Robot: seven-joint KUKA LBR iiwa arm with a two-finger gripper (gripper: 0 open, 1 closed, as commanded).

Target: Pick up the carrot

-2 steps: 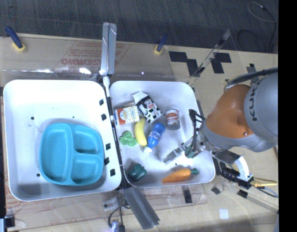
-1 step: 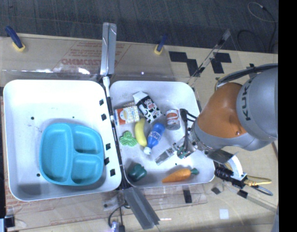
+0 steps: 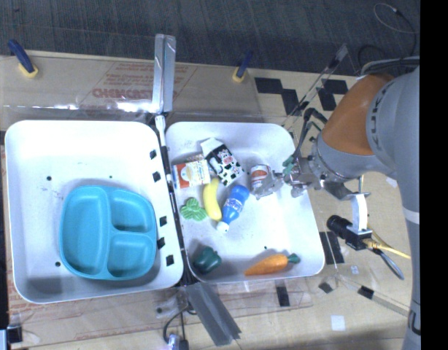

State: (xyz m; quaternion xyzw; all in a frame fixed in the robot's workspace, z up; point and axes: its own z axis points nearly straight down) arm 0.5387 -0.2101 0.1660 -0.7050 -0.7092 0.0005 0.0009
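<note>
The carrot (image 3: 269,264), orange with a green top pointing right, lies along the near wall of the right bin (image 3: 304,224), close to its near right corner. My gripper (image 3: 288,179) hangs over the right side of that bin, well beyond the carrot and above it in the view. It sits right next to a small silver can (image 3: 260,179). The wrist hides how it stands.
In the right bin lie a cow-patterned carton (image 3: 222,162), an orange box (image 3: 191,172), a banana (image 3: 211,199), a blue bottle (image 3: 235,203), a leafy green (image 3: 192,210) and a dark green pepper (image 3: 206,259). A blue divided plate (image 3: 107,232) sits in the left bin.
</note>
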